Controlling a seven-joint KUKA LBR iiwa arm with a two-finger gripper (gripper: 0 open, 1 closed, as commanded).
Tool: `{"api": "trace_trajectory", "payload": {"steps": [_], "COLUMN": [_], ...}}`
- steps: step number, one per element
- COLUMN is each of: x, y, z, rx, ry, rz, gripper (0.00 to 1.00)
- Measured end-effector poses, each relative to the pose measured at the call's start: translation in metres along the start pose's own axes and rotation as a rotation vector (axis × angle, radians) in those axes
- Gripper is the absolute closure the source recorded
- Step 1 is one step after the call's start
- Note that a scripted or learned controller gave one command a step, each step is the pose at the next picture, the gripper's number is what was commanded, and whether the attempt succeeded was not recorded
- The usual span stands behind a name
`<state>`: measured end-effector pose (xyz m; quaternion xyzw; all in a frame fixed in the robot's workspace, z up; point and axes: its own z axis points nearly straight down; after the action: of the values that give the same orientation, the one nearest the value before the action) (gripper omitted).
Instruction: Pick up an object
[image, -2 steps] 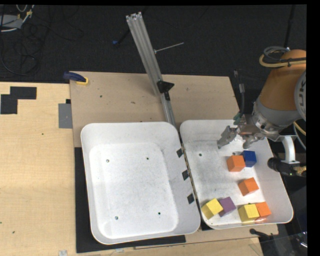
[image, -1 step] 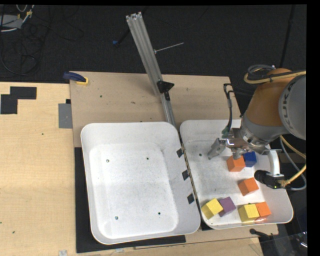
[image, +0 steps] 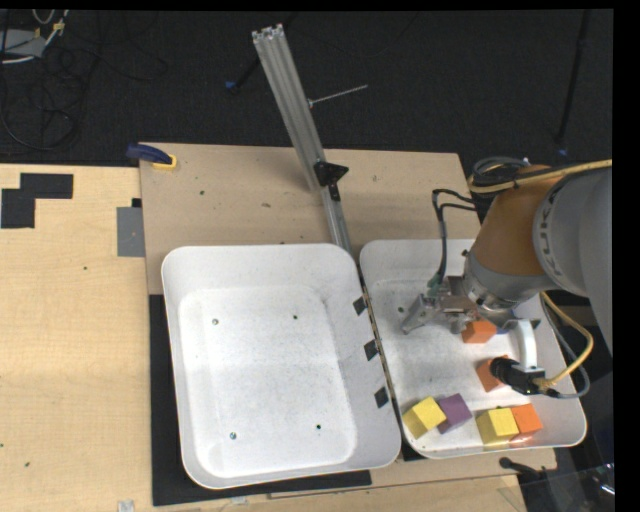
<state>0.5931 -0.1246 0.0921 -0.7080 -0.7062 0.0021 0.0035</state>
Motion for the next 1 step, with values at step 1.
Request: {"api": "trace_trajectory", "payload": {"steps": [1], "x": [-0.0026], "y": [0.0003], "z": [-0.0128], "rx": [-0.003], "ry": [-0.001], "rz": [0.008], "gripper": [1.00]}}
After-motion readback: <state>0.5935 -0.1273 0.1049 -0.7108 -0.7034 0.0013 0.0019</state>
